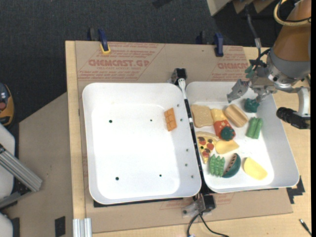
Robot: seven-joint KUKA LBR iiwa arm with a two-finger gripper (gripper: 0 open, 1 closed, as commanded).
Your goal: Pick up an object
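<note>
Gripper [245, 94] hovers over right bin [284, 177], fingers spread, holding nothing. One orange block [170, 119] in left bin [98, 147].

End effector [245, 92] over right bin [285, 154]
</note>
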